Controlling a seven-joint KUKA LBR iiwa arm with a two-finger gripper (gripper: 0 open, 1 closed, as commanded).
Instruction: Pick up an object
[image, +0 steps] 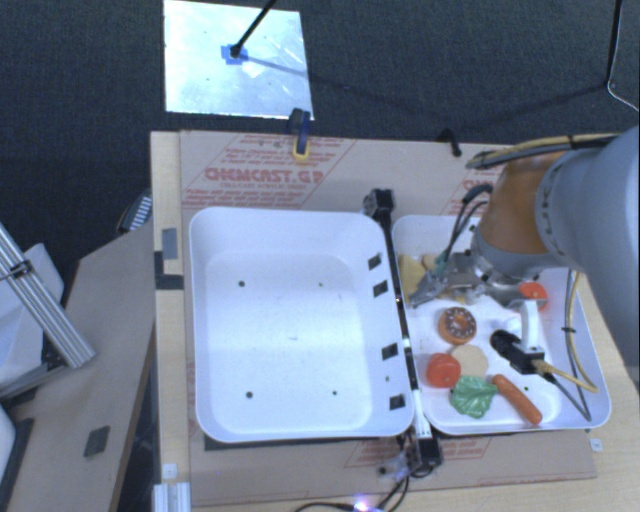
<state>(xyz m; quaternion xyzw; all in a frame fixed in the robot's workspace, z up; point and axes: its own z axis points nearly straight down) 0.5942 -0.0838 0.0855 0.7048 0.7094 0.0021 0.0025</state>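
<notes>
Lettuce (472, 397) (front corner) lies well apart from gripper (428, 287)

The arm (590, 200) comes in from the right side of the scene, its broad grey link filling the upper right and sloping down toward the left. Below that link sits the orange band (515, 205), curved and glossy, just above the wrist. The wrist (500, 262) is grey and bends downward and to the left. Dark cables (468, 215) loop from the orange band down along the wrist's left side. The gripper (428, 285) points left and slightly toward the near side, held low, its metal tip tapering to a narrow end. Whether the jaws are parted or closed cannot be told from this angle.
</notes>
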